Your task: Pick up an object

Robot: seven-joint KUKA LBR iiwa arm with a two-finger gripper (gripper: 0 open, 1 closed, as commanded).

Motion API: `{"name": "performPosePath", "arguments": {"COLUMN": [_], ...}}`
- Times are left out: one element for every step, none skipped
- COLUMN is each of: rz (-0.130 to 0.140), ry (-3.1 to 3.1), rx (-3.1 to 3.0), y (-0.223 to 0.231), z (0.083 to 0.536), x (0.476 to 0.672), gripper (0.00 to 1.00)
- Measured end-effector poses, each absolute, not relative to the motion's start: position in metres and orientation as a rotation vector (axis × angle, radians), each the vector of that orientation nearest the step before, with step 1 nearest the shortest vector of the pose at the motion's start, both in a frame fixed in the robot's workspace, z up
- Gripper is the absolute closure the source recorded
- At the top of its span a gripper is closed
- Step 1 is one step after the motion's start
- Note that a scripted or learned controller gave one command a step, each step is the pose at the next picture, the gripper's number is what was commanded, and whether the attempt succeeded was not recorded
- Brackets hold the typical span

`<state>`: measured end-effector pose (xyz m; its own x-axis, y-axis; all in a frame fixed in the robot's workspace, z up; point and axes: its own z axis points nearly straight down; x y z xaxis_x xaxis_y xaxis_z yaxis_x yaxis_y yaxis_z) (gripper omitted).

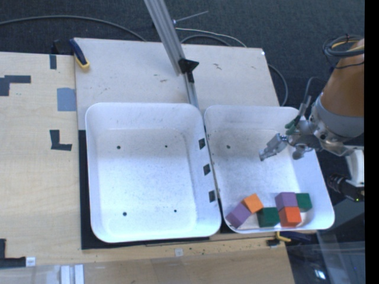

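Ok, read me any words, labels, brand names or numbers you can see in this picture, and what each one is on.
None: no readable text anywhere.
The small dark tabs on the wall between the two bins are too small to show any marking.
The blocks carry no print.

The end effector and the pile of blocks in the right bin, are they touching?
Apart. The camera view shows the end effector over the middle of the right bin, with bare white floor between it and the blocks at the near edge.

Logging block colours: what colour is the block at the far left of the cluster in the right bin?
Purple block, seen clearly in the camera view.
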<state>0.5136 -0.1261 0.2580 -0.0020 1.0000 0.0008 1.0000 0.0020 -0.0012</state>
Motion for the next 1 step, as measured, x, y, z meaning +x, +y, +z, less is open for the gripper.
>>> {"name": "performPosePath", "arguments": {"rz": [0.005], "ry": [-2.220], "rx": [-2.217], "y": [-0.0924], "z": [0.0890], "x": [0.4886], "gripper": [0.00]}}
